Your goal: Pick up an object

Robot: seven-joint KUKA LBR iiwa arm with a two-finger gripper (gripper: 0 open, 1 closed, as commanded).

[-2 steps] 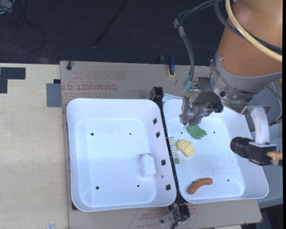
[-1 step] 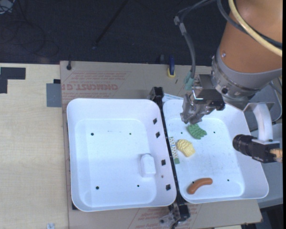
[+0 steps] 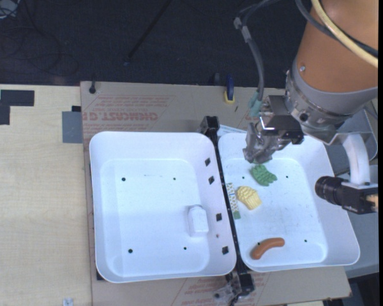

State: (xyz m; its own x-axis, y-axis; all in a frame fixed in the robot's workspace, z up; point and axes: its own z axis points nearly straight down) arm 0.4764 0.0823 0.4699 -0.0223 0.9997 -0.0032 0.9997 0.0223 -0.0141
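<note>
My gripper [image 3: 260, 155] hangs over the far part of the right bin [image 3: 335, 247], its tips just above a green ridged object [image 3: 264, 174]. Whether the tips touch that object I cannot tell. A yellow corn-like piece [image 3: 248, 197] lies nearer the middle of the right bin. An orange sausage-shaped object [image 3: 267, 248] rests toward the bin's near edge. In the left bin [image 3: 115, 171] a small white cup-like object [image 3: 197, 220] sits at the near right.
A black divider with clips [image 3: 218, 190] runs between the two bins. The arm's grey wrist and orange band [image 3: 335, 75] fill the upper right. A black cylinder [image 3: 341, 194] juts in at the right bin's edge. Cardboard lies under the bins.
</note>
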